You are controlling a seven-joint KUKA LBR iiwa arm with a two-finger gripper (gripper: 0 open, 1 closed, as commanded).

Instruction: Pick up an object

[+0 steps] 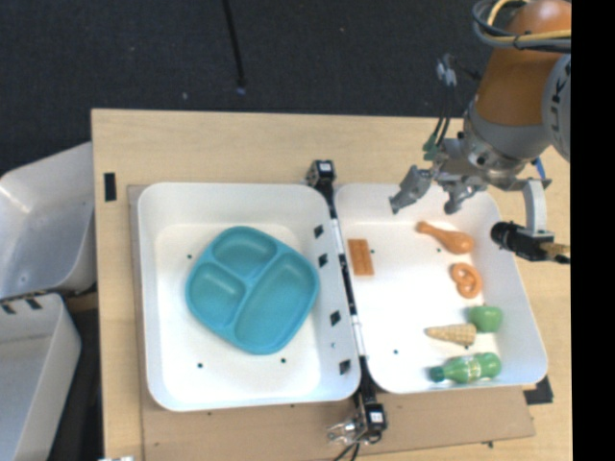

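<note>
Over the right bin's [538, 353] far edge hangs the gripper [434, 192], fingers spread wide, nothing between them. Nearest below, apart from the tips: an orange drumstick [446, 235]. Likely slip off its thin handle; could nudge the pretzel [465, 278] just beside. Arm cut off at the frame's edge; fingertip contact hard to judge.

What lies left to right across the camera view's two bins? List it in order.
Blue divided plate → orange rectangular block → gripper. The right bin's other toys overlap too much in left-right position to order.
</note>
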